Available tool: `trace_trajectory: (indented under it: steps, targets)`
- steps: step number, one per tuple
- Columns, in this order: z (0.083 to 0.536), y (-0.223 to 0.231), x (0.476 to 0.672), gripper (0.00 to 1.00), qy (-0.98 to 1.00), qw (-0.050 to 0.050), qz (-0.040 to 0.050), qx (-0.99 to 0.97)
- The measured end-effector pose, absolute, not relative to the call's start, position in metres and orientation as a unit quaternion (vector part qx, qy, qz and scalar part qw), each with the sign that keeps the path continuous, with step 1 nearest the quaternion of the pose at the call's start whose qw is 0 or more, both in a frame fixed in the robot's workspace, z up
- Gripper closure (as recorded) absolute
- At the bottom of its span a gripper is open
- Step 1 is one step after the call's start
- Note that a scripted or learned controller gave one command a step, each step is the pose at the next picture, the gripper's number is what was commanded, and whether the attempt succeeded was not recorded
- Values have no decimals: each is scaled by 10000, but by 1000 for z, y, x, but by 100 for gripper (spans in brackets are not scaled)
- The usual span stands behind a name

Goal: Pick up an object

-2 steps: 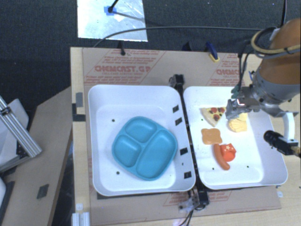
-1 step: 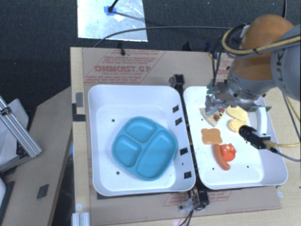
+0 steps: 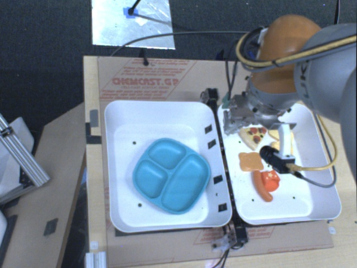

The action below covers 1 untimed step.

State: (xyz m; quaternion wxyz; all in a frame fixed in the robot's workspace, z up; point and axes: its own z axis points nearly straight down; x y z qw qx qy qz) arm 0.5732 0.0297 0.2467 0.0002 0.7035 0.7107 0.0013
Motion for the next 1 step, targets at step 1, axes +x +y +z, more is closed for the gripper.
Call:
trace_trajectory:
  steps: [1]
  targets:
    - [250,75,592,100,7105,6,20,7037]
